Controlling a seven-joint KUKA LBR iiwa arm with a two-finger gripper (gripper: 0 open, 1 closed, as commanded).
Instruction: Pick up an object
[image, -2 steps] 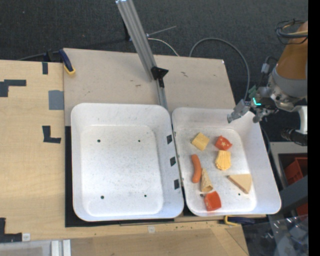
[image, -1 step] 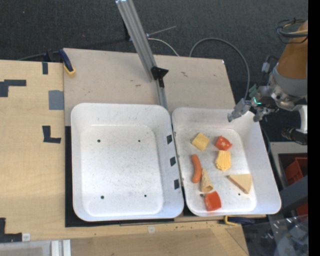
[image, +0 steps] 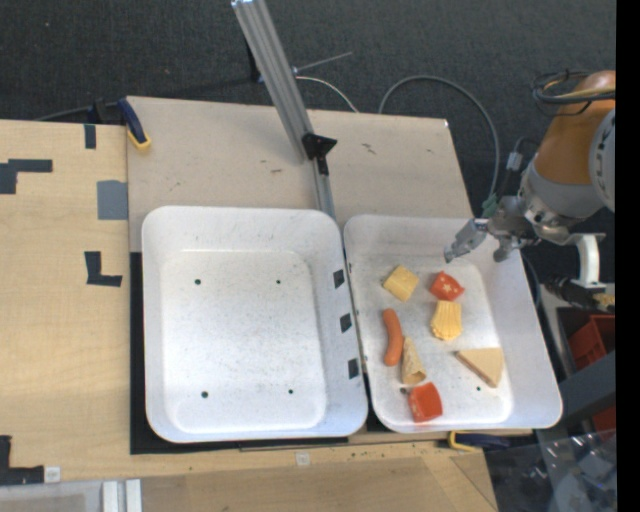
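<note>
Camera view: gripper (image: 480, 243) above right bin (image: 530, 395).

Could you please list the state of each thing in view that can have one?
Claw: above the right bin's far edge, nothing seen in it.
Right bin: holds the toy food.
Sausage: lying flat, near the cone.
Cone: lying on its side.
Cheese wedge: lying flat.
Tomato: resting apart from the claw.
</note>
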